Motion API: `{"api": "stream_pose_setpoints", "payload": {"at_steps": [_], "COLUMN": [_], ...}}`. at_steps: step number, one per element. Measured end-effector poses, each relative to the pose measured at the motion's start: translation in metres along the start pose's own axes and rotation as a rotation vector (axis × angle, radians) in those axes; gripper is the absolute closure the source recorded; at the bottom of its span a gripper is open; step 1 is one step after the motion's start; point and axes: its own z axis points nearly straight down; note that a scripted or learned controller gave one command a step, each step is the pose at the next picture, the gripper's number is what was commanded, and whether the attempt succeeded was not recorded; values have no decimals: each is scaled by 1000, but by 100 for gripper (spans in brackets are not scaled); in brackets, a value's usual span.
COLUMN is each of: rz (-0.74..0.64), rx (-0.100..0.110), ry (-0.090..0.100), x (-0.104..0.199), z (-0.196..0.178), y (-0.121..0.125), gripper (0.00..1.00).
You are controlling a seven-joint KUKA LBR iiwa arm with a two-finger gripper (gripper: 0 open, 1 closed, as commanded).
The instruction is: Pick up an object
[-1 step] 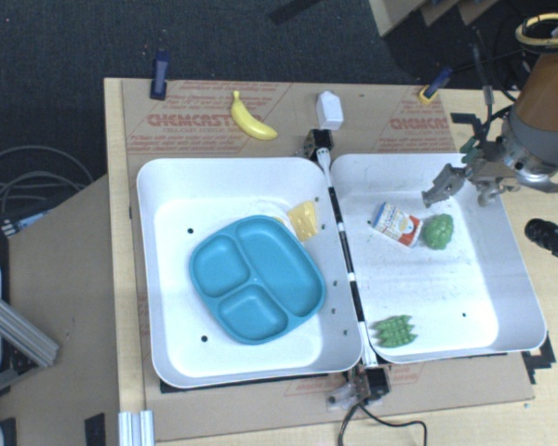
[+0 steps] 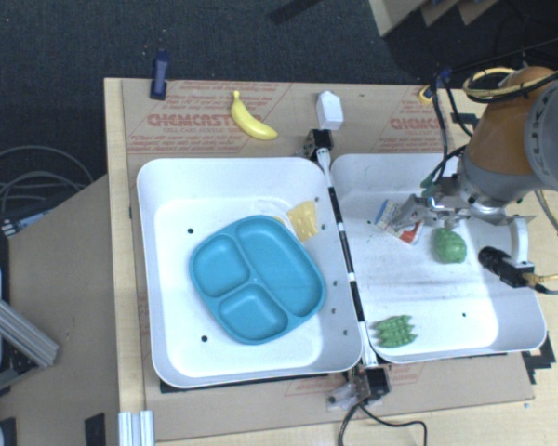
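The grey arm (image 2: 530,147), with its orange band, reached in from the right over the upper part of the right bin (image 2: 502,328), and the gripper (image 2: 420,212) hung low above the bin floor near the back wall. Whether the gripper was open or closed could not be told from this angle, as its metal parts blurred together against the white floor, and nothing could be seen held in it. Just to the left of the gripper and seemingly touching it lay a small red, white and blue object (image 2: 405,229), its exact shape too small to make out. A round green object (image 2: 449,247) sat on the bin floor just below and to the right of the gripper, close beside it. A knobbly green object (image 2: 394,331) lay well apart from both, near the front left corner of the same bin. The left bin (image 2: 167,342) held a blue divided plate (image 2: 256,277) with three compartments, lying tilted across the middle of the floor. A pale yellow piece (image 2: 303,219) lay at the plate's upper right edge, near the wall shared by the two bins. On the desk (image 2: 205,119) behind the left bin lay a yellow banana (image 2: 250,119), with a small dark blue object (image 2: 160,74) at the desk's back left edge and a white object (image 2: 329,110) behind the join between the bins.
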Motion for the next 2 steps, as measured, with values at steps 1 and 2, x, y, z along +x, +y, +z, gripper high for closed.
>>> {"api": "stream_pose_setpoints", "payload": {"at_steps": [1,2], "rz": [0,0], "rx": [-1,-1], "ry": [-1,-1], "x": [0,0], "z": [-10,-10], "y": [0,0], "gripper": [100,0]}}
